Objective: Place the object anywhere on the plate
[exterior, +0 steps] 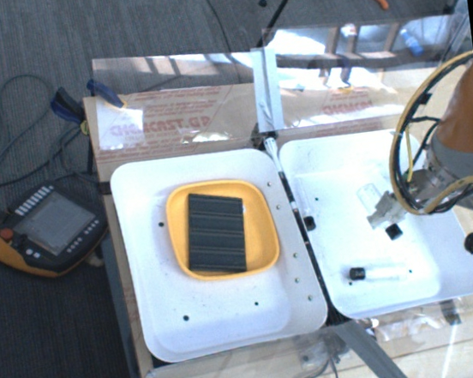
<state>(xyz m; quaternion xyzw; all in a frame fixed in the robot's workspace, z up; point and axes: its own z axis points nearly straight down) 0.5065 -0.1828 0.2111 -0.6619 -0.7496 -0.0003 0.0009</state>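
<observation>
The black ribbed slab (216, 231) lay flat on the yellow plate (261, 224), inside its rim. Both sat in the left-hand bin (157, 307), well apart from the gripper (384, 210) and across the divide between the bins. The gripper hung over the right-hand bin (439, 287), on the side the arm came in from. Whether it was spread or pressed together could not be told. A white pen (373, 274) with a black cap lay on that bin's floor near the gripper, on its camera-ward side. A teach pendant (47, 230) sat on the floor beyond the plate's bin, farthest from the gripper.

Single fixed camera, high above, slanted downward, both bins (147, 265) framed
</observation>
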